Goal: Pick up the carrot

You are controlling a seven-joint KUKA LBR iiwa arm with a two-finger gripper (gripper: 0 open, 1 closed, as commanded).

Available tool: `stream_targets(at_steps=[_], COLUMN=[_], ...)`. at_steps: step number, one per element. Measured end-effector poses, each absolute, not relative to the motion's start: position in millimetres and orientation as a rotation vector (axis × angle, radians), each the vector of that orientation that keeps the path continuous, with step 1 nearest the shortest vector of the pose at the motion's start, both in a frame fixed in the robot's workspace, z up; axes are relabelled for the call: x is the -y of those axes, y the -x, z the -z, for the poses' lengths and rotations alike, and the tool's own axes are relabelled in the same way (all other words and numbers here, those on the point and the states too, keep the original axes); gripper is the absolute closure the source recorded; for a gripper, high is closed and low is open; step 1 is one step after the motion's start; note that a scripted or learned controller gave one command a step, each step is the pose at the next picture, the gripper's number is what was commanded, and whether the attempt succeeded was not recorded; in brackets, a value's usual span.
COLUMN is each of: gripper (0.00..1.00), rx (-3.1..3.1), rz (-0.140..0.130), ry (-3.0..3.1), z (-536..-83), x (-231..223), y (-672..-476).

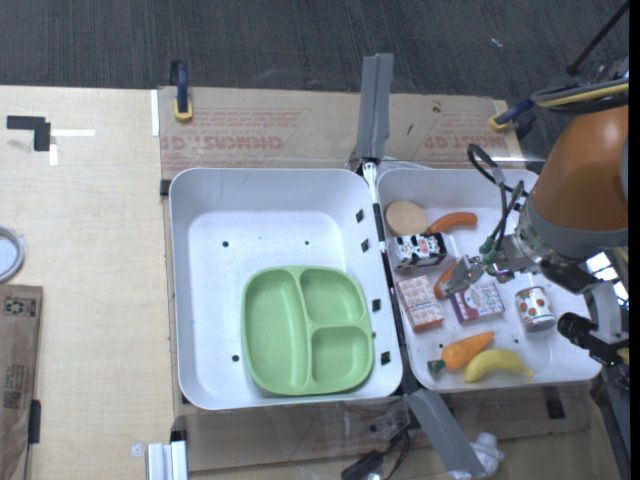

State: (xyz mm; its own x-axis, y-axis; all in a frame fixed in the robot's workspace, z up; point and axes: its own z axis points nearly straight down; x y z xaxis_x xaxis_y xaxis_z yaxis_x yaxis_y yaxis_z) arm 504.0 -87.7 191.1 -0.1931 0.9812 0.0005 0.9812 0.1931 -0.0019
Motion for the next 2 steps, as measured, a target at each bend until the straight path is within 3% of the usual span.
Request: stream_targets(at_steps=[1,2], gripper=[0.0,0.0], rx=[2.489,2.39], rz=[-0.003,0.003], ry=[1.916,2.046], z=[-190.4,-95.4], x=[79.9,106.1], y=[-561.4,-533.4])
